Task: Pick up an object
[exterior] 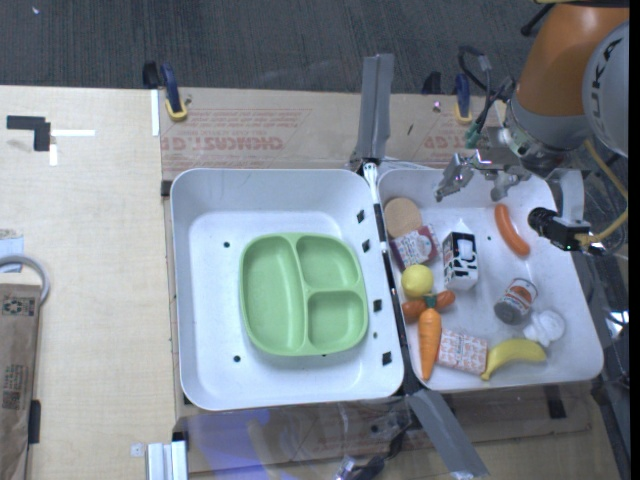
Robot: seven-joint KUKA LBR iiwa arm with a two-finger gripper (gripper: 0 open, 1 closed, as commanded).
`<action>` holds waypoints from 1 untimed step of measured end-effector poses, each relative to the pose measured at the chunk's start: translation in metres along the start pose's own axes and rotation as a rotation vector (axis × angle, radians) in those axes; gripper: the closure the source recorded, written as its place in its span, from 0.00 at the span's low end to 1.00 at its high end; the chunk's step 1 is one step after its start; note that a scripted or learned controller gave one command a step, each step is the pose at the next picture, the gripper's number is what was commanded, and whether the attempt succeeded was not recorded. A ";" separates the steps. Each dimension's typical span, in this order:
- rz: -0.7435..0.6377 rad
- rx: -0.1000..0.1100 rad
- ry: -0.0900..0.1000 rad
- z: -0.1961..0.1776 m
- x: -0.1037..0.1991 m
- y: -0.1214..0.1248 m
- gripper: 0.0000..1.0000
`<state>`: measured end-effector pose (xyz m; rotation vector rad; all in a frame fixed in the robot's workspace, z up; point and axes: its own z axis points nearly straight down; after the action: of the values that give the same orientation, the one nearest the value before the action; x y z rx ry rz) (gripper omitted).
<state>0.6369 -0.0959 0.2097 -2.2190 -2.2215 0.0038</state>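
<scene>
i log: gripper (470,168) – open, holding nothing – above right bin (570,363); carton (461,258) lettering unreadable.

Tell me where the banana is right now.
The banana lies in the right bin, near its front right corner, beside the wafer packet and just below the small can.

Green tray (303,293), white bins (200,298), orange carrot (429,340) (possibly plastic), yellow banana (515,356).
</scene>
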 end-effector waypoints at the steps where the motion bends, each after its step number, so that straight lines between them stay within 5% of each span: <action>1: -0.031 -0.003 -0.001 -0.040 -0.019 0.007 0.00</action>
<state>0.6446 -0.1144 0.2496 -2.1857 -2.2578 0.0020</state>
